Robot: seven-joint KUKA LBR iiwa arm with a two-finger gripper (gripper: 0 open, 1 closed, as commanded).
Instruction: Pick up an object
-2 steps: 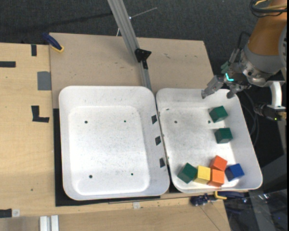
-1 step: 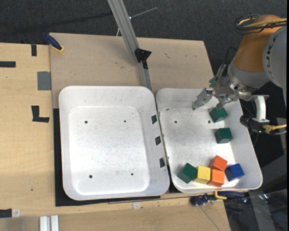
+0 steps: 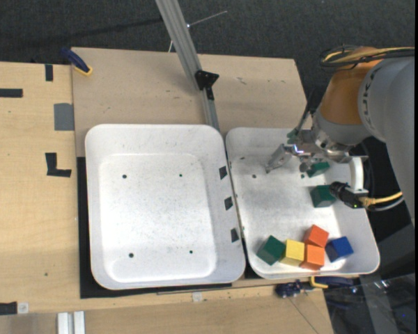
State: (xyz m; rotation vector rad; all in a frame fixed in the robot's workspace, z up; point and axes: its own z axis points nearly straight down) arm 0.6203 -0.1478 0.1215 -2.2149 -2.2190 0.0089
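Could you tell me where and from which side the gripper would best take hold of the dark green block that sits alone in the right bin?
Probably from straight above, closing on two opposite flat sides of the lone dark green block. It lies apart from the cluster near the right bin's front edge, so its sides look free. The bin's right wall is close, so turning the gripper to close along that wall seems safer.

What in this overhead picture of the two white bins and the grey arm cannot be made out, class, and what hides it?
- Gripper, camera view: the grey wrist hangs over it, so whether its fingers are open or shut is unclear.
- Small dark green block by the gripper: partly covered by the wrist; held or lying loose cannot be told.
- Right white bin: its far right rim is hidden under the arm.
- Orange blocks: they touch, so their count is uncertain.
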